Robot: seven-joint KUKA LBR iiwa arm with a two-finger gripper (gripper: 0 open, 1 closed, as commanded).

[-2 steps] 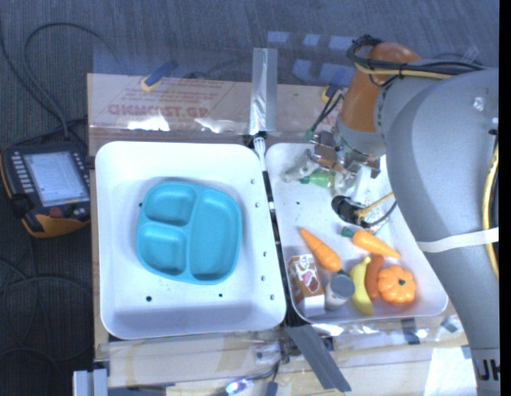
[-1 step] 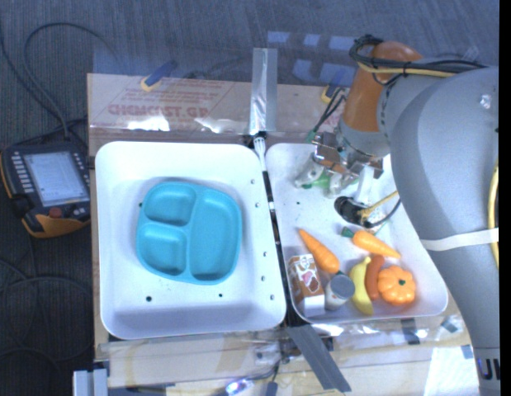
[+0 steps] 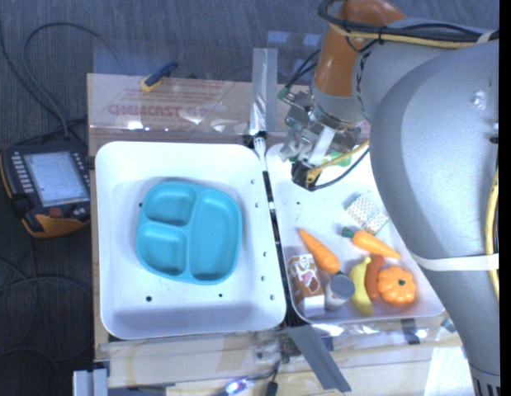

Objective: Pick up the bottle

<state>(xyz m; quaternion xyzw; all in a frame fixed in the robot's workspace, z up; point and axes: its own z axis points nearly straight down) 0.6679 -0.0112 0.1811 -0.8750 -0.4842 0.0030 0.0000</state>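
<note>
Bottle (image 3: 305, 280): boxy, printed label | plate (image 3: 189, 230): glossy blue plastic, three compartments

Right bin (image 3: 281, 162) largely covered by the grey arm (image 3: 437, 163), its far and right walls hidden. Arm itself cut off by the right and bottom edges. End effector (image 3: 303, 162) too cluttered with cables and fittings to tell how its tips stand. Bottle (image 3: 338, 290) partly behind the banana (image 3: 361, 283), label unreadable; small carton (image 3: 305, 277) print too fine to read, lettering on the clear sheet (image 3: 168, 106) blurred.
</note>
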